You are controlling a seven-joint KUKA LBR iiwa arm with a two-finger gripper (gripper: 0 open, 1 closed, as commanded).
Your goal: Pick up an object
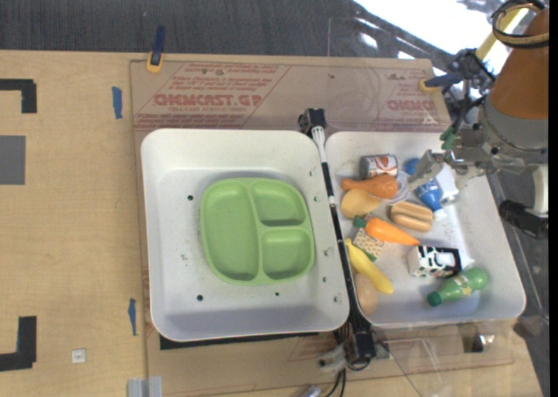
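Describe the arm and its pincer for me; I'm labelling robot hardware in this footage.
The arm is a thick rounded column with an orange band above a grey wrist section. A yellow cable loops near its top beside dark cabling. Below hangs a metallic grey pincer on a boxy silver mount with thin fingers. A small green marking sits on the mount's side. Finer details are too blurred to tell.

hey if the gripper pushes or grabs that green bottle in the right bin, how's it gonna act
The green bottle lies on its side near the right bin's front corner, so a push would probably roll it. It looks like a smooth plastic toy: likely light and stiff, perhaps slippery for the gripper.
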